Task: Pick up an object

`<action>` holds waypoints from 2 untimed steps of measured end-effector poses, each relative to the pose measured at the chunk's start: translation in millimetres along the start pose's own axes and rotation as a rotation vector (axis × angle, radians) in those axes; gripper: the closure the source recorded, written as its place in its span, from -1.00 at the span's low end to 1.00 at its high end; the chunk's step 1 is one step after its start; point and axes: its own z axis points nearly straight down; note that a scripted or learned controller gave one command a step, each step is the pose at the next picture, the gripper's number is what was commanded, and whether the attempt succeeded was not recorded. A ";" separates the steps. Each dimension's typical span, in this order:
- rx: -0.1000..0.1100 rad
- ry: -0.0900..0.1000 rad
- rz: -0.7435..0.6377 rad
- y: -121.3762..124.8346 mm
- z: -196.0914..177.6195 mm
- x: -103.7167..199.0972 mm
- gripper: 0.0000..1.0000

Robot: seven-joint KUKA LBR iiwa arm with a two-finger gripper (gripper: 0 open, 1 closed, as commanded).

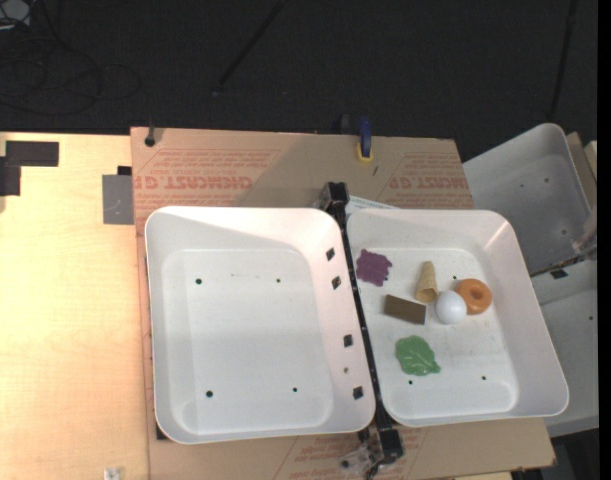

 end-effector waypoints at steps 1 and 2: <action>-0.016 -0.006 0.002 0.6 -86.4 -4.3 1.00; 0.005 0.000 0.000 2.2 24.9 35.3 1.00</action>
